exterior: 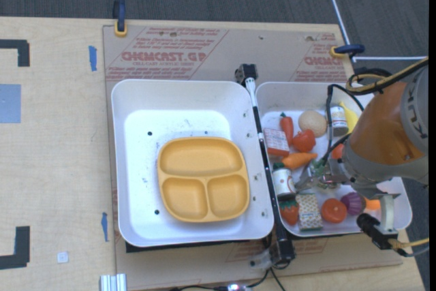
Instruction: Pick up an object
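Note:
The right bin [269, 95] holds several toy foods. Among them are an orange carrot [298, 161], a red tomato [304, 141], a beige round piece [313, 122], a small red pepper [287, 126], a second tomato [334, 210], a purple onion [353, 202], a patterned packet [309, 211] and a strawberry [289, 213]. My gripper [313, 178] is low in the middle of this bin, just below the carrot and above the packet. The grey wrist and orange band [381, 129] hide the bin's right side.
The left bin [136, 146] carries a yellow divided plate [203, 177]. A red and white packet [276, 141] and a small can [281, 180] lie by the wall between the bins. A dark bottle [336, 120] and a yellow piece [349, 116] sit at the back right.

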Controlling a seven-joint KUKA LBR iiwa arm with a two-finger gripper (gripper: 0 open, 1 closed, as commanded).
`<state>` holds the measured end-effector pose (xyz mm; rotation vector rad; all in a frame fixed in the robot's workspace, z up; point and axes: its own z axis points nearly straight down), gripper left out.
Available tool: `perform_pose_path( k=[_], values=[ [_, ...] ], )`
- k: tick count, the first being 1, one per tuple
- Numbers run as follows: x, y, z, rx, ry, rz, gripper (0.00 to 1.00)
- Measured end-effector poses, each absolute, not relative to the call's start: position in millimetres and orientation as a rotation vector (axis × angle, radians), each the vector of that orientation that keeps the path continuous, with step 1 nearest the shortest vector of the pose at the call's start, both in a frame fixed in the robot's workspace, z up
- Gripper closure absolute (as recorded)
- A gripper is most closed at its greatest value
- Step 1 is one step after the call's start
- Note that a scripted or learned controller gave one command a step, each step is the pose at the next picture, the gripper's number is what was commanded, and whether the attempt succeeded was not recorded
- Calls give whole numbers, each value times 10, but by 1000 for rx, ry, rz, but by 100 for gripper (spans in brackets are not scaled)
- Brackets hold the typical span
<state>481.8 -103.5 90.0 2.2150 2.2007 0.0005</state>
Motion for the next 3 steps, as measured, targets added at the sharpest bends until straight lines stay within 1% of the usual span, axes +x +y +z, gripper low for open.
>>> perform_pose_path(
  k=[1, 2, 3],
  values=[
    [4850, -1059, 1019, 2208, 2189, 6, 100],
    [4802, -236, 1848, 2219, 2223, 3, 100],
    [4801, 153, 1847, 2219, 2223, 3, 100]
  ],
)
